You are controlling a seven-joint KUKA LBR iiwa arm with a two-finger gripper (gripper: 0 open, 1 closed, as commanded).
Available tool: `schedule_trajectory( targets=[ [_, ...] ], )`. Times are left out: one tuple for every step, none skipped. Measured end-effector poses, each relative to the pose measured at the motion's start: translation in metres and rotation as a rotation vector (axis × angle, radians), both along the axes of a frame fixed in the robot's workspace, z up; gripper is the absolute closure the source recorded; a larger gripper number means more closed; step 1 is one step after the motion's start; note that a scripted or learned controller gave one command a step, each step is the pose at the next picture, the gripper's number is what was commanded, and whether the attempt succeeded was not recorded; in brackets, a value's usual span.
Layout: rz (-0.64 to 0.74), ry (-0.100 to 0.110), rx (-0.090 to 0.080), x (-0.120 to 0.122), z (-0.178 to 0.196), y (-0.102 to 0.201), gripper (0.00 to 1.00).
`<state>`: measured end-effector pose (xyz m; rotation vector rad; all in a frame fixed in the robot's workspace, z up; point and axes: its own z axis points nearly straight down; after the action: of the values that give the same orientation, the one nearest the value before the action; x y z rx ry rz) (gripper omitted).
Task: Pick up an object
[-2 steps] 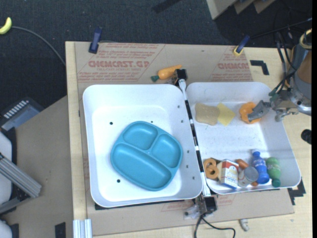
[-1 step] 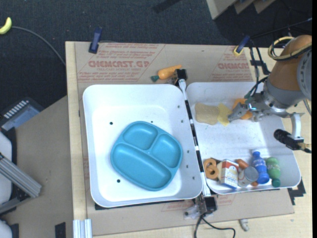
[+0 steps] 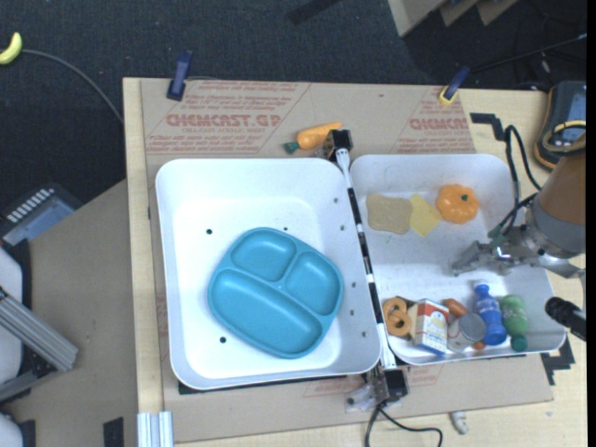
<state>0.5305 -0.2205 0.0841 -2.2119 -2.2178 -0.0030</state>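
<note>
- Bins sit side by side on your counter (image 3: 233, 110): the left bin (image 3: 186, 194) carries a blue tray (image 3: 275, 291) with three compartments, lying near its middle.
- Your right bin (image 3: 494, 170) carries the small things. At the back you see a tan bread slice (image 3: 388, 213), a pale yellow wedge (image 3: 426, 217) touching it, and an orange pumpkin (image 3: 457, 203) just beside the wedge.
- Along the front edge you find a pretzel (image 3: 397, 316), a small carton (image 3: 431, 329), a blue bottle (image 3: 488, 313) and a green piece (image 3: 513, 313), all crowded together.
- Your arm (image 3: 563, 208) reaches in from the right, and the hand (image 3: 477, 257) hangs over the bare floor of the right bin, between the back row and the front cluster.
- You cannot tell whether the hand is spread or pressed together; you see nothing between its fingers.
- An orange clamp (image 3: 319, 137) grips the back where the two bins meet.
</note>
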Motion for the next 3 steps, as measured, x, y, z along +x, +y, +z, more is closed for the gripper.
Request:
schedule_trajectory(
  targets=[
    [-0.002, -0.002, -0.002, -0.052, 0.001, -0.001, 0.00],
    [0.000, -0.007, -0.007, 0.000, 0.000, 0.083, 0.00],
    [-0.003, -0.008, -0.010, 0.020, 0.067, 0.022, 0.00]
  ],
)
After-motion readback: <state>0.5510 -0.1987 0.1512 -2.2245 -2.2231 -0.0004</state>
